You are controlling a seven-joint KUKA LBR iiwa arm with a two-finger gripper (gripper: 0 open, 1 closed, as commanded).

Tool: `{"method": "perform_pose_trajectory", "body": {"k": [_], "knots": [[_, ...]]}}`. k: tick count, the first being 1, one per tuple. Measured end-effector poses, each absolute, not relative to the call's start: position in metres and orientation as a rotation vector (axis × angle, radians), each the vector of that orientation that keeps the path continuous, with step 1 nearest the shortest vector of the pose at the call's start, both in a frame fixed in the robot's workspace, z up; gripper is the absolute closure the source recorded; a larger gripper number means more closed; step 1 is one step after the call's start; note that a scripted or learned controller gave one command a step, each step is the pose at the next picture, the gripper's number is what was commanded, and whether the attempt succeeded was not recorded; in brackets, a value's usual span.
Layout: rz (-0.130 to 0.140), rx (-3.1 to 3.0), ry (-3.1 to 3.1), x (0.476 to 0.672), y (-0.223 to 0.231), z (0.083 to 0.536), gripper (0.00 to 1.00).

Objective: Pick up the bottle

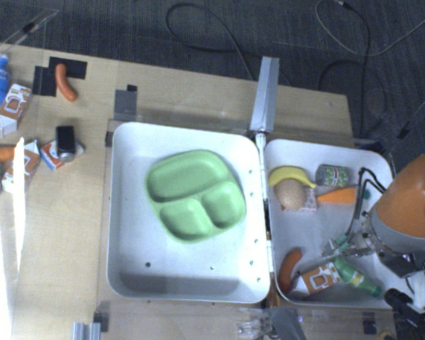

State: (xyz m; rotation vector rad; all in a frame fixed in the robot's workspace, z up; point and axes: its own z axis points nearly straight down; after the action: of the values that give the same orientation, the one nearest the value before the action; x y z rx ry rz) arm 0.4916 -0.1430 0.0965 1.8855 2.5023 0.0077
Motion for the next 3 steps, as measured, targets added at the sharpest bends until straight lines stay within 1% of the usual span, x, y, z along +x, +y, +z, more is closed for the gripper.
{"method": "perform_pose_trajectory", "body": {"k": [1,2,3], "knots": [[0.007,1.887,2.502,0.491,-0.143,0.096,0.00],[0.010,1.990,2.424,0.491,-0.204,0.087,0.00],[0.011,1.982,2.430,0.493,-0.203,0.096,1.00]]}}
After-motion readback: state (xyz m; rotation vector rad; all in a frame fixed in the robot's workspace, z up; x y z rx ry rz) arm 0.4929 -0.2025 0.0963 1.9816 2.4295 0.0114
